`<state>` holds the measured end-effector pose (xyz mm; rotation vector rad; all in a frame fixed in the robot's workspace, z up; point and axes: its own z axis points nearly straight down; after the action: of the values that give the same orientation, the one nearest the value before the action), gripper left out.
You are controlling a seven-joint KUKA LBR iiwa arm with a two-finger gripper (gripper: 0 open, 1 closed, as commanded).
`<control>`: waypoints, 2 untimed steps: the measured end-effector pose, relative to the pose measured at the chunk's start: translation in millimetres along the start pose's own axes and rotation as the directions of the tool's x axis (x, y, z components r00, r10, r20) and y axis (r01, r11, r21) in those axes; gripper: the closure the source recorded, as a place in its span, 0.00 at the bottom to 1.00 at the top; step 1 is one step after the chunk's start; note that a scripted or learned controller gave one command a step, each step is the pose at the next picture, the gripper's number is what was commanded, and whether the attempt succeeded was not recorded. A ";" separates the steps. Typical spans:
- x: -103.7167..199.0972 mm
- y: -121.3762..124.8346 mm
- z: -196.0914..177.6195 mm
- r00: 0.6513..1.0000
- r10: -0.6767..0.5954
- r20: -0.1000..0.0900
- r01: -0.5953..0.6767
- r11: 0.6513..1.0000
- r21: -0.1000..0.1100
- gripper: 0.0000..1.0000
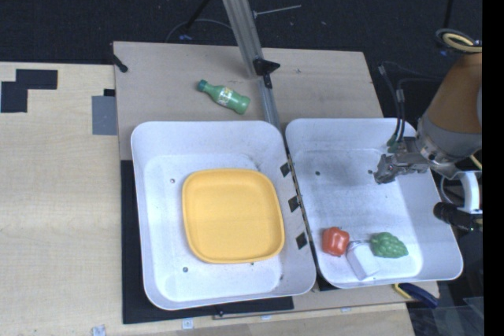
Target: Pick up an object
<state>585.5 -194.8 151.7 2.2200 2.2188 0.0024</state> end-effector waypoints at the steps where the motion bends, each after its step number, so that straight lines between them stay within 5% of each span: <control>1: 8.8 1.9 -47.3 1.000 -0.001 0.000 0.001 1.000 0.000 1.00; 2: 8.1 2.1 -61.0 1.000 0.000 -0.001 0.000 1.000 0.002 1.00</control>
<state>587.4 -186.6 212.7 2.2215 2.2203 0.0005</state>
